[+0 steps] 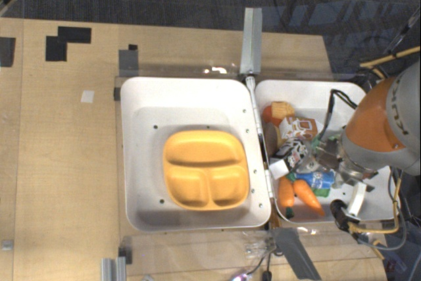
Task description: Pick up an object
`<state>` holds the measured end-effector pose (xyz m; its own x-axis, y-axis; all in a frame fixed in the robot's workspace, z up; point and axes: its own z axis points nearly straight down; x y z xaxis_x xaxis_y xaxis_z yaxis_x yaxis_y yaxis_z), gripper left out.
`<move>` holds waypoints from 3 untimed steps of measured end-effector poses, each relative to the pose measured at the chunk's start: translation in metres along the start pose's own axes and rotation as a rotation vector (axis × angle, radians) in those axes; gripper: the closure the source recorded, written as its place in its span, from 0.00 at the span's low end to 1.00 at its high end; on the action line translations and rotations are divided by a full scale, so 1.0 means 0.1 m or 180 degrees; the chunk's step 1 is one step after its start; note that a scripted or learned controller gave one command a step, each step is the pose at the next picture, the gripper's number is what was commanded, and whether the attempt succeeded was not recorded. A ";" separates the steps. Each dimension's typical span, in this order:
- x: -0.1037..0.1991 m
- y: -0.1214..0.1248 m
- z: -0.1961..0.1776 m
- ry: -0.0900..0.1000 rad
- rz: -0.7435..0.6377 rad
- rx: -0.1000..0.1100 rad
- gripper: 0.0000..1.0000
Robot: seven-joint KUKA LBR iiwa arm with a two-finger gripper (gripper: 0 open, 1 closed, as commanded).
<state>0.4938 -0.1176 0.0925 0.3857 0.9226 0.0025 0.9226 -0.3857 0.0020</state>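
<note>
Objects for picking lie crowded in the right bin (pixel 309 90), bunched against its left wall. Largest to smallest, the scene runs so. The bench (pixel 59 161) carries both white bins side by side, touching along a shared middle wall. The left bin (pixel 138 141) holds one yellow divided tray (pixel 206 168), set right of the bin's centre with its right edge near the middle wall. The grey arm (pixel 385 122) with its orange band reaches in over the right bin's right edge and covers much of that side. Its gripper (pixel 314 156) hangs over the middle of the pile, and whether its fingers are parted or closed cannot be told, since the wrist body and cables hide them.

Within the right bin, a brown and white carton (pixel 294 129) lies toward the back, just beside the left wall. Behind it, touching, sits a small tan and red piece (pixel 279 111). Two orange carrots lie at the front: the longer carrot (pixel 308 196) slants toward the front edge, and the shorter carrot (pixel 285 194) stands just beside it at the left wall. A blue item (pixel 321 180) lies against the longer carrot, partly under the arm. A black and white piece (pixel 289 160) sits between the carton and the carrots, close under the gripper. These things press together, so each one is hemmed by neighbours and by the left wall.
</note>
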 end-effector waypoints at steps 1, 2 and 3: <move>-0.06 0.36 -0.42 -0.0005 -0.0123 -0.0005 0.00; 0.11 1.02 0.01 -0.0004 -0.0769 -0.0033 0.00; 0.13 1.03 -0.10 -0.0004 -0.0796 -0.0042 1.00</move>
<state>0.5940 -0.1449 0.1027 0.1454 0.9894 -0.0010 0.9893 -0.1454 0.0154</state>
